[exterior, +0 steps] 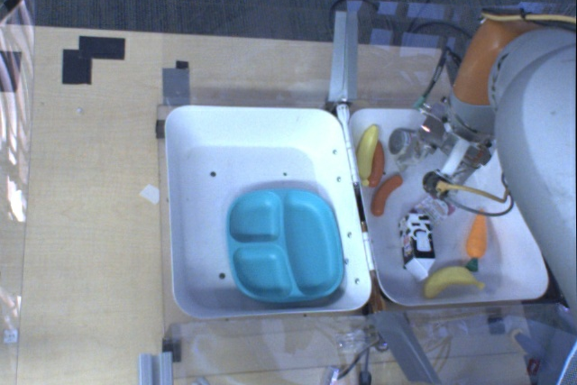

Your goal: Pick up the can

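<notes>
The can [402, 142] is a small silvery cylinder standing near the back of the right bin [523, 279], just right of a yellow banana [366, 149]. My gripper [440, 160] hangs over the same bin, right beside the can on its right, under the grey wrist with the orange band [473, 59]. I cannot make out any contact between the gripper and the can. The wrist's bulk and cables hide the gripper's underside.
The right bin also holds two reddish sausages [387, 193], a black-and-white carton [417, 241], a carrot [476, 236] and a second banana [453, 281]. A blue divided plate [285, 244] lies in the left bin [194, 194]. A metal post [343, 59] stands behind the bins.
</notes>
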`<action>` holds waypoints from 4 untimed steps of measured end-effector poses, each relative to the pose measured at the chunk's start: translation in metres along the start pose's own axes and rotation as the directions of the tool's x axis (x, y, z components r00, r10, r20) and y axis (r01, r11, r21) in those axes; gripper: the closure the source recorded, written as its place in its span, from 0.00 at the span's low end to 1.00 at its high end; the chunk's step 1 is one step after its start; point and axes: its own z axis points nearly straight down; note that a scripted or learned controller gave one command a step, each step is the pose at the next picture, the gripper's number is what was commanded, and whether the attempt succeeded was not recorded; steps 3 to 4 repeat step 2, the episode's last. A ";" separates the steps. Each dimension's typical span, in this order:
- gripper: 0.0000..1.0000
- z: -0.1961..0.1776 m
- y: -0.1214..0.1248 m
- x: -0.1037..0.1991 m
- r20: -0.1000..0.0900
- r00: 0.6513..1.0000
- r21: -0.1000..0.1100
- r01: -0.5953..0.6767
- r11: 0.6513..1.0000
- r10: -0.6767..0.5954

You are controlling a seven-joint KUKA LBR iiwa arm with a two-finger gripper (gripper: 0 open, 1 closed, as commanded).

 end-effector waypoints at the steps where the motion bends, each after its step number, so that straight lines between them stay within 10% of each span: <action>1: 1.00 -0.013 0.002 0.005 -0.012 1.000 -0.024 0.003 1.000 -0.003; 2: 1.00 -0.005 -0.009 0.025 -0.003 0.999 -0.056 0.034 0.998 -0.035; 4: 1.00 -0.005 -0.009 0.025 -0.003 0.999 -0.056 0.034 0.998 -0.035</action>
